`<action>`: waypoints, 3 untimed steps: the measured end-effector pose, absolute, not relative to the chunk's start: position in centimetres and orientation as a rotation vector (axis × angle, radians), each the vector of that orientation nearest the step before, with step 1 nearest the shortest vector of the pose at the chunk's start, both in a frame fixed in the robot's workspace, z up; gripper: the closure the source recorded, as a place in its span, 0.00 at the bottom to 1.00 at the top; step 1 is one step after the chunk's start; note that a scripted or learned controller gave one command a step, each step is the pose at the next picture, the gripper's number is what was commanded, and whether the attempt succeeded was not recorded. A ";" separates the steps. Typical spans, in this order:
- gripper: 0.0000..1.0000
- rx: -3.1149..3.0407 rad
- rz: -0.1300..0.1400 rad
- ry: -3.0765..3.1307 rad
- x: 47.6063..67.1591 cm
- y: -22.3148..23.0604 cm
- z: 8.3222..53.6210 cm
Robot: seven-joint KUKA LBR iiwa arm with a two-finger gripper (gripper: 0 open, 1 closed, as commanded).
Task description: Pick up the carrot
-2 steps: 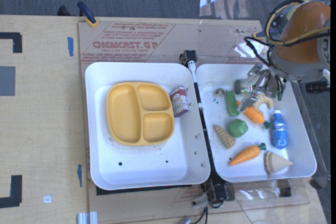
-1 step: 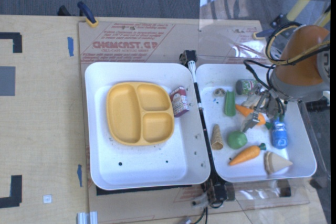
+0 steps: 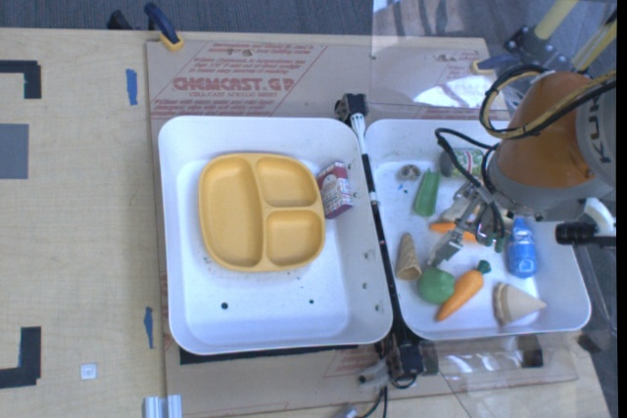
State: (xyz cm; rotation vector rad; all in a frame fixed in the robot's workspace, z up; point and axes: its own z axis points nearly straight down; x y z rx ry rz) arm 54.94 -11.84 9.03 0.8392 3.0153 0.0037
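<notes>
The carrot (image 3: 459, 295), orange with a small green top, lies slanted near the front of the right bin (image 3: 568, 313). It rests against a round green vegetable (image 3: 437, 285). My gripper (image 3: 454, 233) hangs low over the middle of that bin, just behind the carrot and apart from it. Its fingers (image 3: 446, 253) stand open, and the carrot is not between them. A small orange piece (image 3: 443, 227) shows at the fingers, too small to identify.
In the right bin lie a green pickle (image 3: 426, 193), a cone (image 3: 407, 256), a blue bottle (image 3: 522, 250) and a pale wedge (image 3: 516, 303). The left bin (image 3: 186, 308) holds a yellow divided plate (image 3: 260, 210) and a small can (image 3: 336, 189).
</notes>
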 end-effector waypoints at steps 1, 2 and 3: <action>1.00 0.833 0.005 3.003 55.4 -11.9 10.4; 1.00 0.169 -0.002 3.115 48.6 -15.0 9.2; 0.00 0.171 -0.005 3.113 48.7 -15.1 9.1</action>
